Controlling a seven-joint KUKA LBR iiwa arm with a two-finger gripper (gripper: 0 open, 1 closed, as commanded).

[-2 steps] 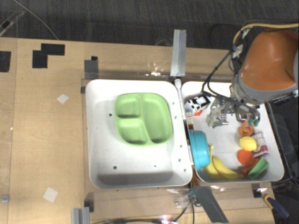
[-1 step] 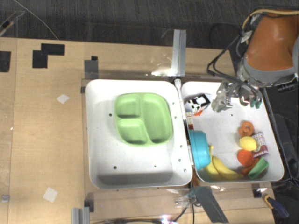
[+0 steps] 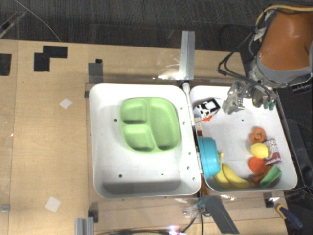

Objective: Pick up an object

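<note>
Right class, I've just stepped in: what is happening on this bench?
A grey robot arm with an orange band reaches from the right, its hand hovering over the back of the right white bin. A yellow banana, blue bowl and yellow lemon lie there unheld. The left white bin holds a green divided plate.

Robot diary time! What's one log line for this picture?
gripper: over right bin's back, nothing seen held | banana, blue bowl: front | green tray: left bin
</note>
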